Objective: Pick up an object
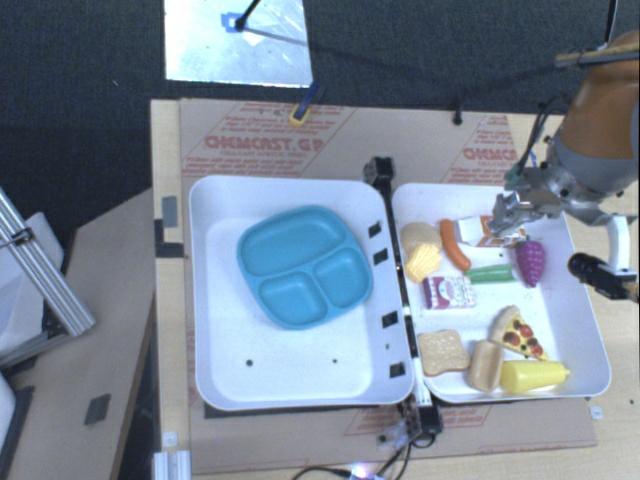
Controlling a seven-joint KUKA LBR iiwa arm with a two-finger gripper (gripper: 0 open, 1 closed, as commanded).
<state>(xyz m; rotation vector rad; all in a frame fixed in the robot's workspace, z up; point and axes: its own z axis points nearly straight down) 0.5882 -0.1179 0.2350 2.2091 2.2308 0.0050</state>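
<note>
Our gripper (pixel 508 211) hangs low over the back of the right bin (pixel 590 338), reached in from the right on the grey arm (pixel 600 128) with its orange band, and from this slant we cannot tell whether it is released or clenched; we see nothing clearly caught in it. We judge that it sits here because the toy food is crowded in this bin: directly beneath it lies a white and orange packet (pixel 478 232), with an orange sausage (pixel 455 245) just to the left, a purple bunch of grapes (pixel 530 260) just to the right, and a green piece (pixel 490 274) in front. Farther forward we see a small red-printed carton (pixel 448 292), a corn cob (pixel 424 261), a pizza slice (pixel 518 333), a slice of toast (pixel 442 350) and a yellow bottle (pixel 533 374). Our left bin (pixel 215 358) holds a blue divided plate (pixel 303 265), well apart from the gripper. We take the packet or the grapes as the likeliest target, though their closeness could spoil a clean grasp.
</note>
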